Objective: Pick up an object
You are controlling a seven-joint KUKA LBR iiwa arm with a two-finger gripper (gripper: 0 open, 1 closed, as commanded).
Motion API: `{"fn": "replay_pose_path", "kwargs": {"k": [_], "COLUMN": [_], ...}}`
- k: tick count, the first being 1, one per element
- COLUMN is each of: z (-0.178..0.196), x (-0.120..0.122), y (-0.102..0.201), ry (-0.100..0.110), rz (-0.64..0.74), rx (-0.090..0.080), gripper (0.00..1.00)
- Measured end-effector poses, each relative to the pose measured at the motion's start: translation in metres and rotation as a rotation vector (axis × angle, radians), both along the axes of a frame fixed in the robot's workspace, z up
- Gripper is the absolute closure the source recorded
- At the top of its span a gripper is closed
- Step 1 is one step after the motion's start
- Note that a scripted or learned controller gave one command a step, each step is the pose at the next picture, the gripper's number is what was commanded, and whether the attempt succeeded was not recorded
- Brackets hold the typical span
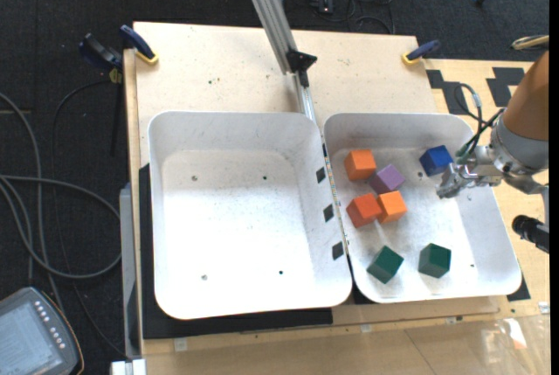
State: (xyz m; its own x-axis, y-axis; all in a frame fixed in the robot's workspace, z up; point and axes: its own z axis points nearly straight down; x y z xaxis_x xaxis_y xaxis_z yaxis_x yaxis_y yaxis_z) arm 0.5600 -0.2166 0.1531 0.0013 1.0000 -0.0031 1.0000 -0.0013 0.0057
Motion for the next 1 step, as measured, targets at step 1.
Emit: {"fn": "replay_pose_path", "kwargs": {"k": [1], "z": [0.0447], "x": [-0.0036], "y": [0.0013], "ry": [0.0], "rz": [0.003], "rx": [0.0], "gripper": [1.0]}}
